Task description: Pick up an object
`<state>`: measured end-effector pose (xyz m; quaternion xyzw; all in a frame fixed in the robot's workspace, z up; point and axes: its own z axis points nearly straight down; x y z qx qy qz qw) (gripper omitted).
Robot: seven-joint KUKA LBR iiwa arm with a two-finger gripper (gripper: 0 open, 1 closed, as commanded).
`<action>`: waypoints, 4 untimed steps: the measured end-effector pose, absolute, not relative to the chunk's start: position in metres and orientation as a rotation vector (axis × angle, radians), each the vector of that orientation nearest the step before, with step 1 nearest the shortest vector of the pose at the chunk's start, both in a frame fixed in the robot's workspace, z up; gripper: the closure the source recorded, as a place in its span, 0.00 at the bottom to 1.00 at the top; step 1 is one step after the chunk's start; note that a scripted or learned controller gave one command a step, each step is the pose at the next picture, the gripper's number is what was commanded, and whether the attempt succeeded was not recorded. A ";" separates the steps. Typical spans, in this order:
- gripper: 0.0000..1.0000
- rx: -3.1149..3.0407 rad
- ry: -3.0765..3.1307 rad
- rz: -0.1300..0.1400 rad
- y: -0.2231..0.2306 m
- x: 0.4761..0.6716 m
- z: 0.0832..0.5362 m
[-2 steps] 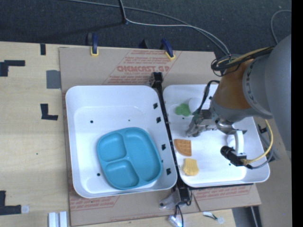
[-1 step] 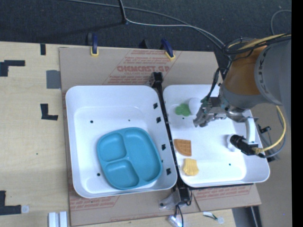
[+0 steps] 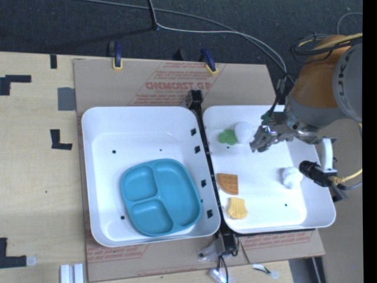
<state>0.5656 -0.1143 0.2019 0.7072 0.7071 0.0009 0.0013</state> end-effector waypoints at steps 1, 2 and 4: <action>1.00 2.221 2.221 0.001 -0.114 0.566 0.227; 1.00 2.218 2.227 0.000 -0.065 0.572 0.220; 1.00 2.217 2.226 0.001 0.048 0.569 0.230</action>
